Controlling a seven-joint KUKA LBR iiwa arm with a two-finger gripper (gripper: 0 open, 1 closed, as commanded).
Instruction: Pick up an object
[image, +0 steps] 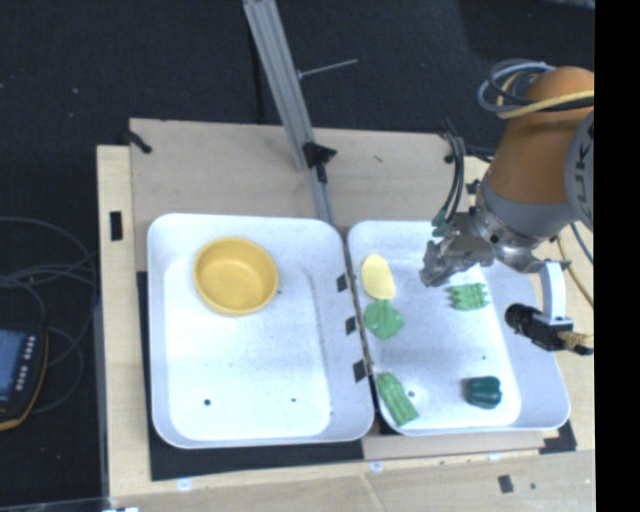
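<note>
The gripper (445, 266) hangs over the upper middle of the right bin (530, 400), its dark grey fingers pointing down and to the left; whether they are parted or closed cannot be told, and nothing shows between them. Behind it the grey wrist widens into the orange band (535, 140) of the arm, which comes in from the right with cables looped over its top.

Just below and right of the gripper lies a small light-green ridged piece (467, 296). To its left, near the bin's left wall, sits a pale yellow object (377, 277), with a green leaf-shaped piece (383, 320) just beneath it. Further down, a green ribbed piece (397, 398) lies at the lower left corner, and a dark green block (483, 392) rests toward the lower right.

The left bin (250, 400) holds a yellow bowl (236, 276) in its upper left part. Both bins sit on a pale wooden bench (220, 170), with a grey metal pole (285, 85) slanting across its far edge and dark floor around.
</note>
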